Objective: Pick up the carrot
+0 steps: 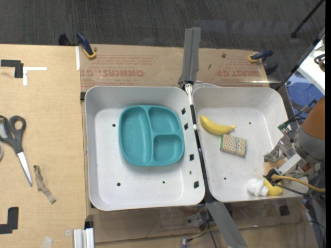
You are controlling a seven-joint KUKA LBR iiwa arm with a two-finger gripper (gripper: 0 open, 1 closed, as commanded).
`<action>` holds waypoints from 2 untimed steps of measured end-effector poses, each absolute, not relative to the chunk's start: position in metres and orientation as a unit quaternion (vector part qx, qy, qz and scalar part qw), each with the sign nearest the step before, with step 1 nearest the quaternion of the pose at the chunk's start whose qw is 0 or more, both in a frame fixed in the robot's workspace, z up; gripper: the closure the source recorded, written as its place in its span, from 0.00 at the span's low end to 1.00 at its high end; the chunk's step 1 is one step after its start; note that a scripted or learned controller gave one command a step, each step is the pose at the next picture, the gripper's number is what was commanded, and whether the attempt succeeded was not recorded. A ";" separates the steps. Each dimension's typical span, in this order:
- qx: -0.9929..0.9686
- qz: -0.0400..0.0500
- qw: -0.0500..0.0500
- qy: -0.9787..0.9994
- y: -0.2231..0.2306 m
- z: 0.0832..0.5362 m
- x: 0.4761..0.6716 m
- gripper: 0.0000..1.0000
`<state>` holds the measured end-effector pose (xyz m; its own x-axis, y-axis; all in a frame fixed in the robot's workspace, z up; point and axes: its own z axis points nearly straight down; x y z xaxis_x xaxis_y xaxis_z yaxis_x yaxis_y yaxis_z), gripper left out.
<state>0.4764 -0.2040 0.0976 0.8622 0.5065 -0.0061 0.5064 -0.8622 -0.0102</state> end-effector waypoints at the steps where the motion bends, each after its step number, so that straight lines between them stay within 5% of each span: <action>1: -0.967 0.003 0.001 -0.257 -0.216 0.249 0.477 1.00; 2: -0.986 0.004 0.001 -0.168 -0.219 0.241 0.544 1.00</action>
